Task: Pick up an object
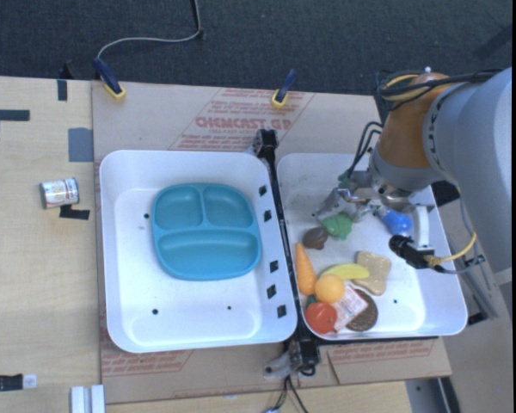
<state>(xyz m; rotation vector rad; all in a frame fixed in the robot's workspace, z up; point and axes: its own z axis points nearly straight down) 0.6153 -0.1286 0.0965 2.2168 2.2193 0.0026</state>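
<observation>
1. Bench [34,299]: a pale wooden top with a sheet of cardboard [232,119] laid across it, held at its far edge by two yellow-and-blue clamps.
2. Arm [464,144]: grey with an orange band, it reaches in from 3 o'clock and hangs over the right bin.
3. Left bin [129,317]: white and shallow. It holds a blue divided plate [206,231] lying flat near its centre.
4. Right bin [430,308]: white, touching the left bin along a black divider. Toy food is bunched toward 7 o'clock of this bin.
5. Gripper [359,200]: low over the upper middle of the right bin, just above a green toy [337,226]. I cannot tell its state, nor whether it has hold of anything.
6. Contents of the right bin, from the gripper toward 6 o'clock: green toy, a brown piece [315,238] at its 8 o'clock, a blue piece [399,223] at its 3 o'clock, then carrot [304,269], banana [347,272], a tan slice [374,271], orange [329,289], tomato [321,317] and a dark round biscuit [364,315].
7. A small tin [60,193] lies on its side on the bench, at 9 o'clock of the left bin, well apart from it.
</observation>
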